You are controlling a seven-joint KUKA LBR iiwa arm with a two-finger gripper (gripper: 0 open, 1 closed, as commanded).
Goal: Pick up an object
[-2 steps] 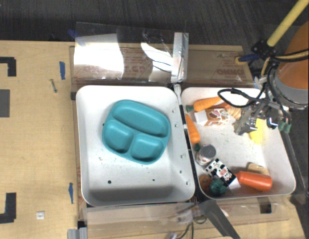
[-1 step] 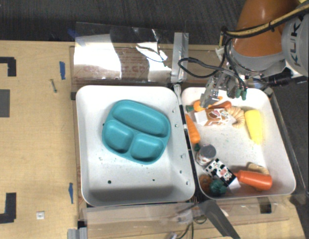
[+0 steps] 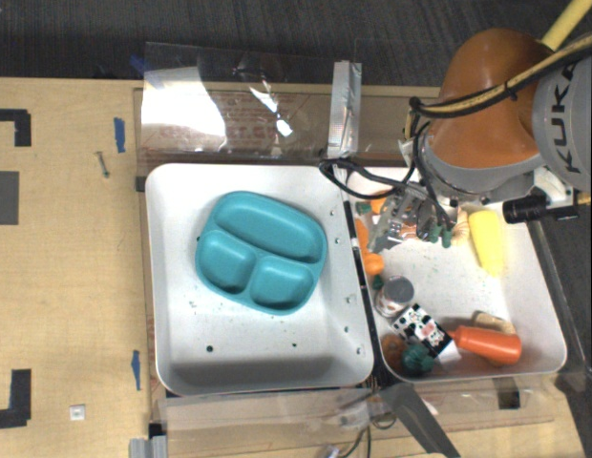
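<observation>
Two shallow white bins sit side by side on the tan surface (image 3: 67, 284): the left bin (image 3: 172, 351) carries a teal divided tray (image 3: 261, 249), the right bin (image 3: 539, 337) a scatter of small things, among them a yellow piece (image 3: 486, 239), an orange carrot-like toy (image 3: 489, 344) and a grey disc (image 3: 398, 290). The gripper (image 3: 417, 219) hangs low at the right bin's far left corner, and I cannot tell how its grasping end is set. Nothing appears lifted, so the pick seems yet to be made.
</observation>
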